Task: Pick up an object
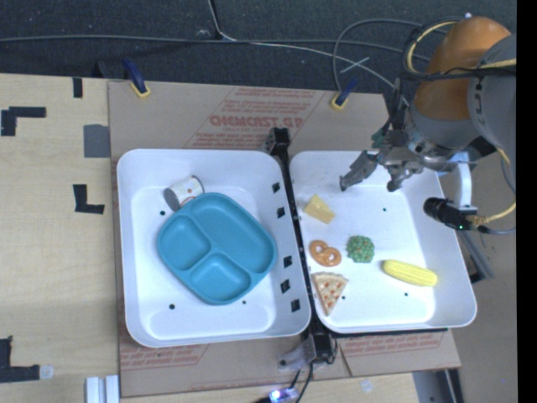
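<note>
My gripper (pixel 370 180) hangs over the back of the right bin (pixel 436 233), its two fingers spread open with nothing between them. Below and left of it lies a yellow cheese wedge (pixel 318 209). Farther toward the front are a pretzel (pixel 325 253), a green broccoli piece (pixel 361 248), a yellow corn cob (pixel 409 273) and a pizza slice (pixel 329 290). All of these rest on the bin floor, apart from the gripper.
The left bin (pixel 134 225) holds a blue divided plate (pixel 216 247) and a small grey-and-white cup (pixel 183 193) lying on its side. A black divider (pixel 289 225) separates the bins. Cables run across the dark back area.
</note>
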`<state>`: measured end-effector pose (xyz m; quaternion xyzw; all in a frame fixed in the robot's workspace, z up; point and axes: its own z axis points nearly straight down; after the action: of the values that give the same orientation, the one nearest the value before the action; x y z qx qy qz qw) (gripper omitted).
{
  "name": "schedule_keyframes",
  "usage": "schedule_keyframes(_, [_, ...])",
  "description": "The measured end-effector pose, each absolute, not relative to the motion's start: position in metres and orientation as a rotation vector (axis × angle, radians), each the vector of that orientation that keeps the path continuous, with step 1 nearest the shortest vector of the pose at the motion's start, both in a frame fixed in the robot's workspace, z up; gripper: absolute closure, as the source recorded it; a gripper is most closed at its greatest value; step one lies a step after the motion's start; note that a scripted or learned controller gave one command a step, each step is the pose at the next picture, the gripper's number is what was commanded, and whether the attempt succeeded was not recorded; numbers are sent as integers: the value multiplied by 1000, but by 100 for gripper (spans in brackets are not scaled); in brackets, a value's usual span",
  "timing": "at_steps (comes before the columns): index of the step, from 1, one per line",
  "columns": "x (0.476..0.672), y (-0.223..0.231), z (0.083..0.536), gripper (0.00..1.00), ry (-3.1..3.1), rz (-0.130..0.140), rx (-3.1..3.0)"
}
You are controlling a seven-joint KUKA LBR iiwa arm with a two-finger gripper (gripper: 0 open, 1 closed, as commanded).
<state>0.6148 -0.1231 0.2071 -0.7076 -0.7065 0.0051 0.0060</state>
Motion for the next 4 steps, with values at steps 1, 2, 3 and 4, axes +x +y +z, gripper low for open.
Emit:
schedule_keyframes(1, [618,-123,215,0,-2223,2,-2219])
schedule_keyframes(2, [616,-118,172,0,-2222,6,-2218])
schedule_keyframes(3, [615,-129,118,0,-2220,3,-2222])
schedule_keyframes(4, [615,-128,103,0,-2223,2,-2220])
